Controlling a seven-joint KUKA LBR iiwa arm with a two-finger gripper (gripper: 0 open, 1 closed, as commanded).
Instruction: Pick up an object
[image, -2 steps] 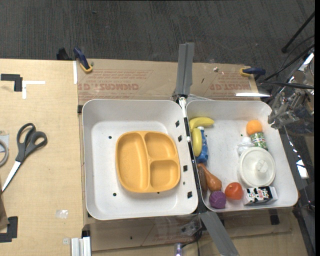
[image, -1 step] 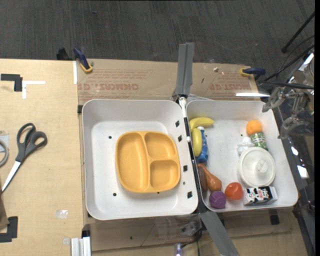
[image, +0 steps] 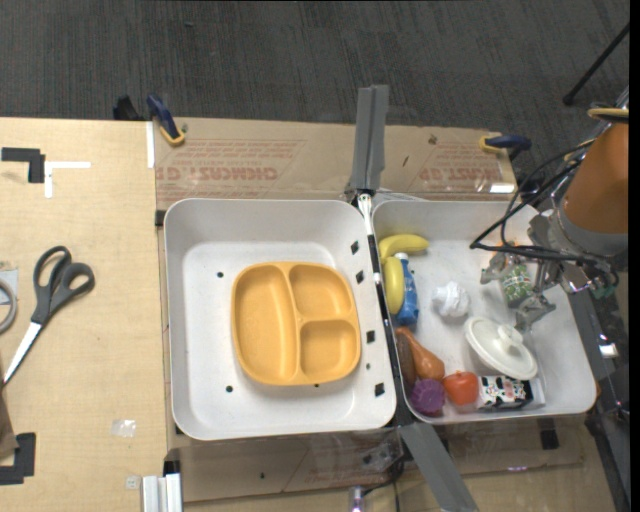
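My gripper hangs over the upper right part of the right bin, below the orange band of the arm. A small green and white object sits between its two fingers, and the gripper is shut on it. Just below it lies a white round lid, and a crumpled white object lies to its left. Along the bin's left wall are a banana, a yellow and blue item and an orange-brown pear shape. A purple object, a red tomato and a black and white box line the front.
The left bin holds a yellow divided plate. Scissors lie on the bench at the far left. A grey metal bar runs back from the wall between the bins. Cables trail beside the arm.
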